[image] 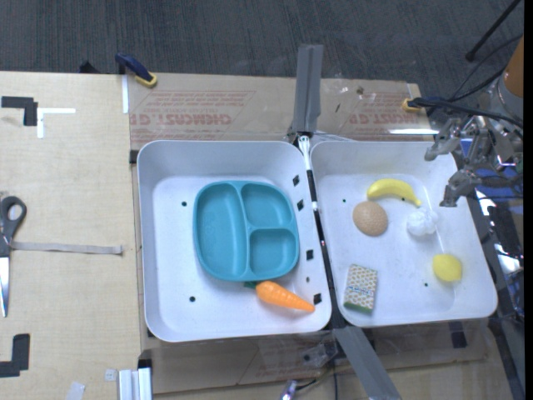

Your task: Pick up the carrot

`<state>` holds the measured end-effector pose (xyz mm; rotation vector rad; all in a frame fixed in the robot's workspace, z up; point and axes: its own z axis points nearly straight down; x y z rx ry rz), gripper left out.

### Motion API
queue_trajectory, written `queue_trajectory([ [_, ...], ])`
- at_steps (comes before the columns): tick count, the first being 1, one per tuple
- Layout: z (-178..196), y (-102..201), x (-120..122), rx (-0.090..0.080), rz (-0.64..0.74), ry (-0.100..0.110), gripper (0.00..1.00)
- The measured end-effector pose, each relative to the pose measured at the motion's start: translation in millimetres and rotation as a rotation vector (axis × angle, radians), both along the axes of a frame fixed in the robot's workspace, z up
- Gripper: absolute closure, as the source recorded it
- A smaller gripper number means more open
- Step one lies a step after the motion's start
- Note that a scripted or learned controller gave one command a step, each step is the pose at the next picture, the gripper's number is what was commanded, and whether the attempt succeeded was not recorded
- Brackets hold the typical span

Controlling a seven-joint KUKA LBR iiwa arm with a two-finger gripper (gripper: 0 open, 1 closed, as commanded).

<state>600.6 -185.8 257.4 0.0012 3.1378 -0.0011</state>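
Camera view: a wooden bench (67,307) carrying two white bins is seen against dark carpet. The carrot (284,297) lies by the left bin's (158,248) front edge, beside the teal tray (246,230). The gripper (456,192), over the right bin's (466,302) far right corner, is blurred; finger state cannot be told.

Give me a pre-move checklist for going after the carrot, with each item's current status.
1. Carrot located, in the left bin, near its front edge: ok.
2. Carrot top unobstructed: ok.
3. Room beside carrot: not ok, its green end touches or tucks under the teal divided plate.
4. Gripper positioned over carrot: not ok, it sits at the right bin's far right edge.
5. Finger opening: cannot tell.
6. Travel path: banana and egg lie between, needs height.
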Motion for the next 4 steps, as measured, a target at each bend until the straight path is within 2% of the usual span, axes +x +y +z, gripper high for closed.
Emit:
queue_trajectory([
  [1,-52,50,-42,0.0,0.021,0.0,0.0],
  [2,-74,92,-90,0.0,0.044,-0.001,0.0],
  [3,-165,50,-105,0.0,0.183,0.0,0.0],
  [4,-155,51,-103,-0.001,0.187,-0.005,1.0],
])
